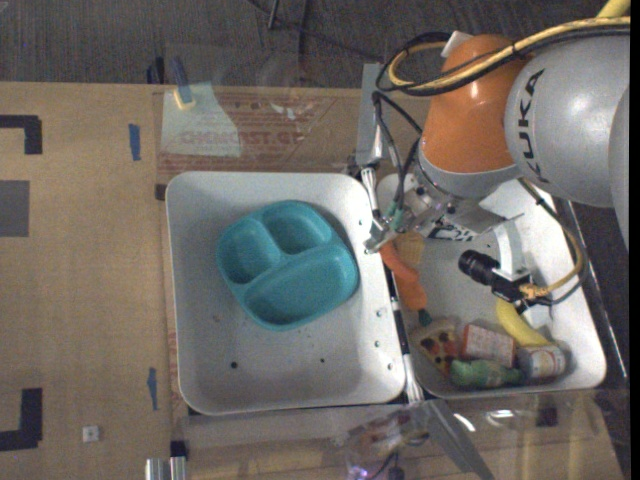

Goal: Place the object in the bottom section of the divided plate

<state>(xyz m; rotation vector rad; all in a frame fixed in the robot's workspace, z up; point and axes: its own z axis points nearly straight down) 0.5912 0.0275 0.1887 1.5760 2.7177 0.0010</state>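
At the near edge of the bin on the view's right (572, 268), a cluster of small things is seen packed together: a green vegetable (482, 374), a can (542, 361), a red-and-white box (488, 342) and a small dark tile (437, 347), with a banana (520, 324) laid just behind them. A little farther in, a carrot (404, 274) is found along that bin's left wall, its green end (a small dark tip) turned toward the cluster and its orange end lying right under the gripper (392, 231). Whether the carrot is grasped cannot be told, nor whether the claw is clenched or released, since it is masked by the wrist. In the left bin (200, 353), apart from the carrot, a teal divided plate (288, 263) is set near the middle, its large section toward the near side and its two small sections behind. Above the right bin the grey arm (570, 108) with its orange band is seen. Farthest off, a clear sheet (235, 118) is taped to the brown bench (80, 268).
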